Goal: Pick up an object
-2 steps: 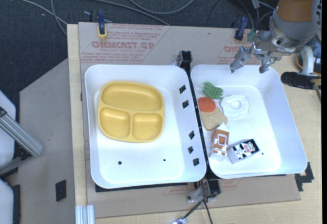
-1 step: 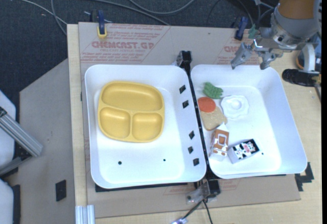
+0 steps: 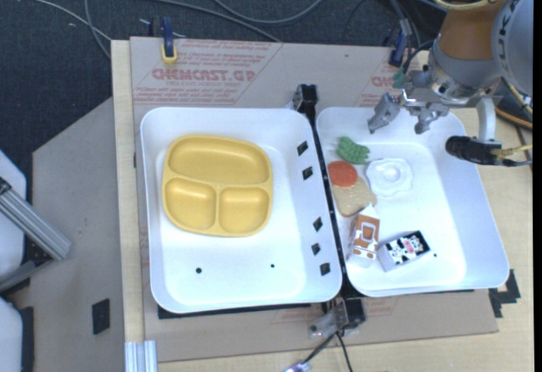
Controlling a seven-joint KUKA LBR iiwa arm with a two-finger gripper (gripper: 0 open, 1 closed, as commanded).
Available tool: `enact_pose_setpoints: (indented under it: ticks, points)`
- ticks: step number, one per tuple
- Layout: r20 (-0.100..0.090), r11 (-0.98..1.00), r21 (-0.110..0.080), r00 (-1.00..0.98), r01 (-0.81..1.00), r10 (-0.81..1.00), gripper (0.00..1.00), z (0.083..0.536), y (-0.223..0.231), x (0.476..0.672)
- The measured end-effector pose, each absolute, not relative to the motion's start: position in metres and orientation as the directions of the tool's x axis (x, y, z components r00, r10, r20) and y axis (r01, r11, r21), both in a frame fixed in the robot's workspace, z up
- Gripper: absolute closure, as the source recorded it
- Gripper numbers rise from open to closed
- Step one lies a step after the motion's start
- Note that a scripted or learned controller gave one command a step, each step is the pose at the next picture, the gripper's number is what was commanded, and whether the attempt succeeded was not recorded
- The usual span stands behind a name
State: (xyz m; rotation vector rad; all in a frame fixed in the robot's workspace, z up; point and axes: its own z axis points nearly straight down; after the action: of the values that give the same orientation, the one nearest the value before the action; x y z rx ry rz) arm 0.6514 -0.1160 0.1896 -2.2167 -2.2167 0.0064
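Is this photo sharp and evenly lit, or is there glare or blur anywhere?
In the camera view the light is bright and even, shadows soft; the white bins look almost washed out, so the white fried-egg toy nearly blends into the right bin. The yellow tray shows mild sheen. The picture is slightly soft overall, and the gripper near the top right looks somewhat blurred.

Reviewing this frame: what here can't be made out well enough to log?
- Gripper, camera view: fingers small and blurred, so the grasp state is unreadable.
- Black-and-white carton: print too small to read.
- Orange-and-white carton: label too small to read.
- Arm: cut off by the right edge.
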Motion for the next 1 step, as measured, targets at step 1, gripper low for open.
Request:
enact_pose_setpoints:
  ticks: [1]
  points:
    - [0.001,0.0,-0.005,0.0,1.0,1.0,0.0,0.147,-0.118,0.6534]
